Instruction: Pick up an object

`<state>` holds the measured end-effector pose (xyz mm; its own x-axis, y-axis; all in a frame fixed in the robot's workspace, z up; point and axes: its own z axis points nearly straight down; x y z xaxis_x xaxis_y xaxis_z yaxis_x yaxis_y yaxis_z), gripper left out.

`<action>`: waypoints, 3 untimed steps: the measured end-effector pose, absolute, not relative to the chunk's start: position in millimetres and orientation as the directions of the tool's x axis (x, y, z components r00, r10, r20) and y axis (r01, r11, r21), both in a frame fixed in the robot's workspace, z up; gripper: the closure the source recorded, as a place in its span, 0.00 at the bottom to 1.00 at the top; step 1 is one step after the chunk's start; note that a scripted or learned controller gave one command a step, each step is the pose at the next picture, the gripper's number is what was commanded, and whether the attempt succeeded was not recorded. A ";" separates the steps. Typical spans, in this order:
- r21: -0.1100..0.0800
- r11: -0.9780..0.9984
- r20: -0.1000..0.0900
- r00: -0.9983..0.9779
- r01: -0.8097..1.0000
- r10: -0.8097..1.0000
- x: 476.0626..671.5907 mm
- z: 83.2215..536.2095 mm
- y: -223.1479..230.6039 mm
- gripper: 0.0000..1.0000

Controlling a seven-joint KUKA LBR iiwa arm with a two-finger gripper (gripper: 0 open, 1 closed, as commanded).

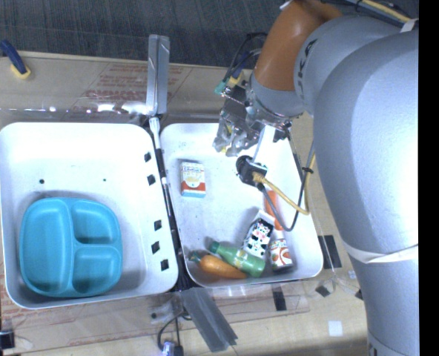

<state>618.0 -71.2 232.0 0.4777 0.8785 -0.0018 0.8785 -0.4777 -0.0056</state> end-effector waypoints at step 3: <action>-0.007 -0.776 -0.005 0.776 0.630 0.630 600.8 222.4 -54.9 1.00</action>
<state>600.8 -54.9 222.4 0.7762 0.6305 -0.0047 0.6304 -0.7762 -0.0072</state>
